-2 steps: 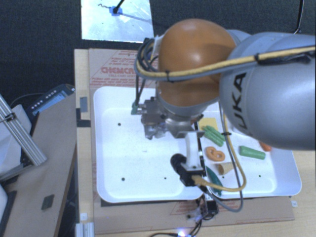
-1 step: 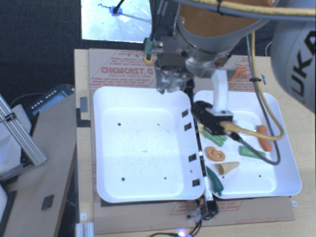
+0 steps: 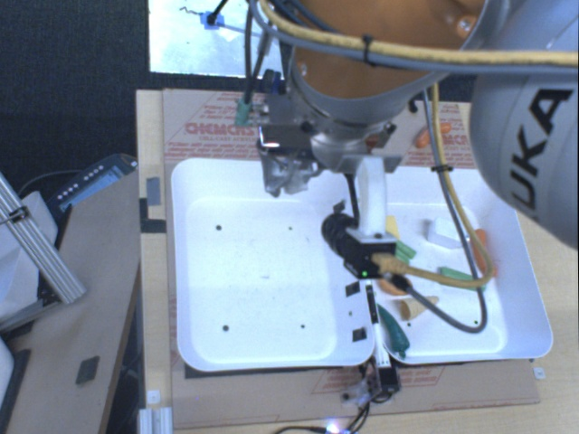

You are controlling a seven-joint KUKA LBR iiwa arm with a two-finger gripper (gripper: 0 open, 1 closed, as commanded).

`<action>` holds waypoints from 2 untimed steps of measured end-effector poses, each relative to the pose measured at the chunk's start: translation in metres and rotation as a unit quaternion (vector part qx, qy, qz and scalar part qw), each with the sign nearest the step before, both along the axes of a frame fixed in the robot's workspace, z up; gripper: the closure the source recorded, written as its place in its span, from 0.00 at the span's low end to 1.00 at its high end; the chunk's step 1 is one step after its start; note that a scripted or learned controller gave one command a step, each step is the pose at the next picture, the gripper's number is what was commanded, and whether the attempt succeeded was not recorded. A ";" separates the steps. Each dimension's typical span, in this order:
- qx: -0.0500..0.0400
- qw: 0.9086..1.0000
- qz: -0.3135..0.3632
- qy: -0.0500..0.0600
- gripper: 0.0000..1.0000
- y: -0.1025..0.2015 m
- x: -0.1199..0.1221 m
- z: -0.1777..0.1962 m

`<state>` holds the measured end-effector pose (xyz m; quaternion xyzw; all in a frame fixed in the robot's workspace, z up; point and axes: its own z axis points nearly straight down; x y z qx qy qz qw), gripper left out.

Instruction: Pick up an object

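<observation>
Objects for picking lie scattered in the right bin [image 3: 534, 328]: a green piece [image 3: 393, 331], an orange piece [image 3: 393, 287], a white block [image 3: 442, 238]. The jaws [image 3: 288, 181] hang over the left bin's [image 3: 194, 242] back edge, away from them; whether they're open I can't tell. The trailing cable [image 3: 452, 310] looks likely to drag or snag pieces, and a descent here would probably grab nothing.

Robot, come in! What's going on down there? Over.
Tool over left bin's back edge, grip unclear. Small objects lie in right bin. Cables cross them.

Dark carpet floor [image 3: 72, 61]; tan side table [image 3: 81, 287]; bright patch [image 3: 194, 25].
</observation>
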<state>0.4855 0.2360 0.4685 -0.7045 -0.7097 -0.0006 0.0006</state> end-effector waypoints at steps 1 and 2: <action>-0.003 1.000 -0.003 0.004 1.00 -0.002 0.000 -0.092; -0.003 1.000 -0.004 0.003 1.00 -0.028 0.001 -0.161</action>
